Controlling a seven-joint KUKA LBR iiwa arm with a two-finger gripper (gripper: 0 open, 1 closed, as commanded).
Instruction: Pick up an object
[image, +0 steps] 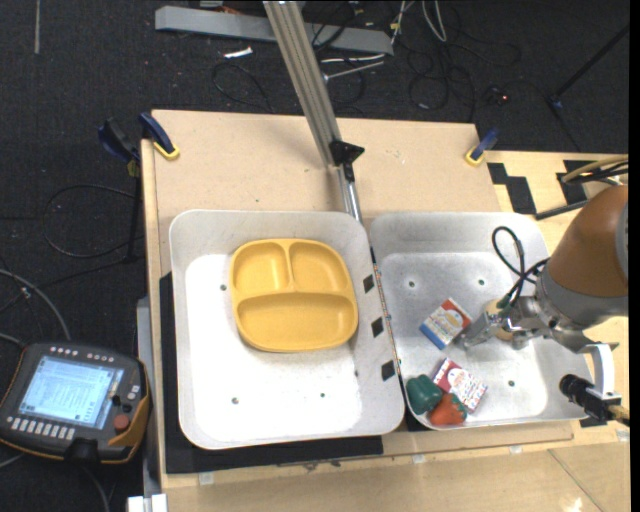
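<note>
Look to the right bin (400, 240) first: your arm (590, 270) comes in from 3 o'clock, its orange band sitting above the grey wrist, and the gripper (480, 332) reaches toward the bin's middle. It lies low over the floor of the bin, just at 3 o'clock of a small blue-and-white box (445, 323). You can't tell from this angle how wide the gripper stands, and nothing shows clearly as gripped (the tip is small and partly lost against the wrist hardware). The box looks tilted, lying flat on the bin floor, close to the gripper's tip; whether they touch you cannot tell.

Toward 6 o'clock of that box, near the bin's lower rim, sits a small cluster: a red-and-white packet (460, 385), a green piece (422, 391) at its 9 o'clock, and a red piece (447, 411) at about 7 o'clock of the packet. The three are pressed close together, well apart from the gripper.

A black cable (506, 250) loops up from the wrist toward 12 o'clock.

The left bin (200, 400) holds a yellow tray (294, 295) with three compartments, lying in the upper half of that bin, toward 12 o'clock of its centre.

Off the bench at 8 o'clock lies a pendant (70, 398) with a lit screen (on the dark floor). A metal pole (310, 80) slants down from 12 o'clock to the seam between the two bins.
</note>
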